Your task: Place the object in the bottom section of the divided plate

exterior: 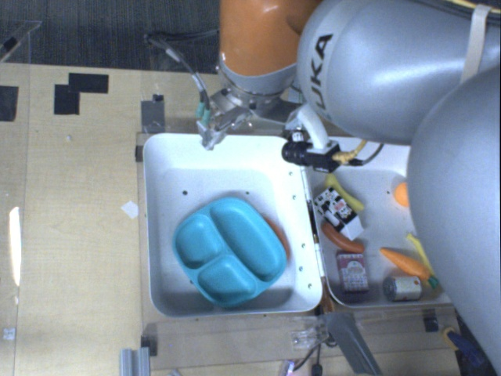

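A blue divided plate [229,249] with three sections lies in the left white bin [168,186], toward its front. A brown-orange object [276,236] peeks out from under the plate's right rim. My gripper [211,134] hangs over the back edge of the left bin, well behind the plate and apart from it. I see nothing clearly held at its tip. The plate's sections look bare.
The right bin [376,300] holds a white carton [338,210], a yellow banana [345,193], a sausage [343,240], a red can [354,272], a carrot [405,262], a silver can [402,288] and an orange [400,196]. The grey arm covers the upper right.
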`<state>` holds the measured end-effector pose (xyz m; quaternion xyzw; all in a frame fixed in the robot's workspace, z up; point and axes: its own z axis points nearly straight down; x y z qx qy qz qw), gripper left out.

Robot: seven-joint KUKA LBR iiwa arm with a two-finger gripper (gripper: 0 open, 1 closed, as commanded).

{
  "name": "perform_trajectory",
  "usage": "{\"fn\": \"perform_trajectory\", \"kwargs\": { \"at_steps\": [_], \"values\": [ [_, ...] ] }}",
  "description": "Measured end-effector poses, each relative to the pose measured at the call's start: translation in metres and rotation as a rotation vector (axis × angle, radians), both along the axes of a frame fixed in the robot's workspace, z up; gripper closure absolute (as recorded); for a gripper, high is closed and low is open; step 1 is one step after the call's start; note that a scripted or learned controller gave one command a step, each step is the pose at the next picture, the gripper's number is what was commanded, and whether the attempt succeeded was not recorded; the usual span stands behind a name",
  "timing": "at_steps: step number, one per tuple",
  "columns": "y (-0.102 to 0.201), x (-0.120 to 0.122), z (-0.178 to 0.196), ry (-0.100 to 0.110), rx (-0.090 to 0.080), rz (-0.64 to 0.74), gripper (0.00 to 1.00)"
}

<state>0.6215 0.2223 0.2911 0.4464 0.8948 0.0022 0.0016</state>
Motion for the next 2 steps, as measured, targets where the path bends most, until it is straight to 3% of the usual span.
{"fn": "perform_trajectory", "kwargs": {
  "at_steps": [1,2],
  "values": [
    [-0.012,-0.01,-0.194,-0.004,0.0,0.263,1.0],
    [0.013,0.035,-0.202,-0.006,0.002,0.052,1.0]
  ]
}}
